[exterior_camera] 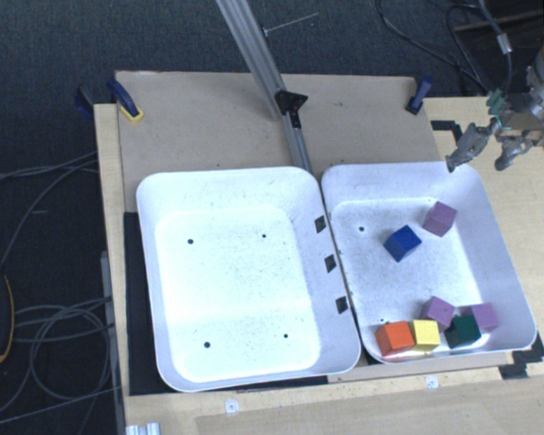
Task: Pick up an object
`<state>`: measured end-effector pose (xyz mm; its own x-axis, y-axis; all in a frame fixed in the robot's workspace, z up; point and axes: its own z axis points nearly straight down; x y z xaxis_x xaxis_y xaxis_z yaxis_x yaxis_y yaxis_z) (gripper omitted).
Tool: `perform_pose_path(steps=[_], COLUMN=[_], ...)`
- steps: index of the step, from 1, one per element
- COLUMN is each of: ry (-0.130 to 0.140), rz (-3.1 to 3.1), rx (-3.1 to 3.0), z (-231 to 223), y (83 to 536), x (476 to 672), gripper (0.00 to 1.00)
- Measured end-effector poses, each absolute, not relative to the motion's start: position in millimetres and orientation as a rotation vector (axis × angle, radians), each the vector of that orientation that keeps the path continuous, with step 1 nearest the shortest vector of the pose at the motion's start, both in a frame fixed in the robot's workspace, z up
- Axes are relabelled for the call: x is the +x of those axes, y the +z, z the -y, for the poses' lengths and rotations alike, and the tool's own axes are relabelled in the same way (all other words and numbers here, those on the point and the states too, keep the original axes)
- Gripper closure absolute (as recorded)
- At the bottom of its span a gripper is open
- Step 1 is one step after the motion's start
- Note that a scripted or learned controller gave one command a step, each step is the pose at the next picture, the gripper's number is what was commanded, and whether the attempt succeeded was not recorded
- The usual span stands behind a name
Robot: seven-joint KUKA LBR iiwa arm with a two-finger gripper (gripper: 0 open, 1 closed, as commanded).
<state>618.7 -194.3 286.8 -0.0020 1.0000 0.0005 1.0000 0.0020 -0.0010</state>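
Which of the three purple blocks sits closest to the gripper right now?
The purple block near the right bin's far edge, beside the blue block. The other two lie among the cluster at the near edge, farther from the gripper.

Gripper (481, 153) sits at the far right of the camera view, near the top edge. Two grey fingers (462, 147) point down and leftward, spread apart, nothing between them. Second finger just right of the first, gap visible between. Wrist block directly above the fingers, mostly cut off by the frame edge. Arm links beyond the wrist not discernible.
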Motion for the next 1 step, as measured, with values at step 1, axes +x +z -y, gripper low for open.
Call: perform_pose_path(steps=[1], ry=[0.001], rz=[2.223], rx=[-2.219], z=[194.4], y=[286.9], x=[618.7], gripper=[0.0])
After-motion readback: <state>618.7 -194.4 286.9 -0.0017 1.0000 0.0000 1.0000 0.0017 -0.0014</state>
